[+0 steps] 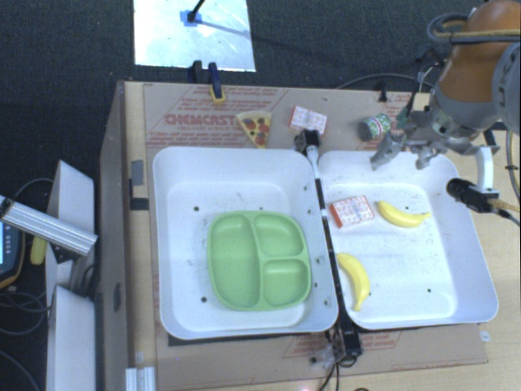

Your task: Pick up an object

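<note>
My gripper [404, 155] hangs over the far edge of the right bin [468, 300], its two fingers spread apart and open, with nothing between them. Below it in the right bin lie a yellow banana [402, 215], a small red-and-white card box [352, 211] and a second banana [354, 278] near the bin's left wall. A green divided plate [259, 260] rests in the left bin [183, 194].
On the cardboard behind the bins lie a pizza-slice toy [255, 126], a small pink card [308, 120] and a small can [375, 125]. A blue clamp [215, 82] sits at the back edge. A black fixture [467, 194] juts over the right bin's right rim.
</note>
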### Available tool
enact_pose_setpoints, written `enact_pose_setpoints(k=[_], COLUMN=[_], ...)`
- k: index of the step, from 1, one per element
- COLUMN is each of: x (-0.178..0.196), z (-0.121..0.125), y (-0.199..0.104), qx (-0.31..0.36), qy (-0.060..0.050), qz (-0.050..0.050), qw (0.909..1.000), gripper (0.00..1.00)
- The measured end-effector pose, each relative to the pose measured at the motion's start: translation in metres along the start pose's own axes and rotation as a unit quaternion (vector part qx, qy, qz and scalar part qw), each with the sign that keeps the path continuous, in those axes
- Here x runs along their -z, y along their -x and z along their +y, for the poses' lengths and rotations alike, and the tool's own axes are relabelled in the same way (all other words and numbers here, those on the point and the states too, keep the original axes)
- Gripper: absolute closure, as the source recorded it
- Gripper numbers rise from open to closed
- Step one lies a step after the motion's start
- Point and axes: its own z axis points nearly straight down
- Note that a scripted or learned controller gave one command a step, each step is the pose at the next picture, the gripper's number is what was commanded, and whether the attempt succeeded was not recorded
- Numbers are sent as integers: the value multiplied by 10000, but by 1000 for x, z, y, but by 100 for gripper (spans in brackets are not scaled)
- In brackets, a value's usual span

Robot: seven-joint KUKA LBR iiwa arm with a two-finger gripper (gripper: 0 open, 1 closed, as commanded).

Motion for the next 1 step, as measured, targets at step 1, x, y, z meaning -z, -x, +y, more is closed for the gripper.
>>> enact_pose_setpoints(k=[1], x=[-61], z=[-33], y=[46], qx=[-8], qy=[-12], qz=[-4], qw=[10000], gripper=[0])
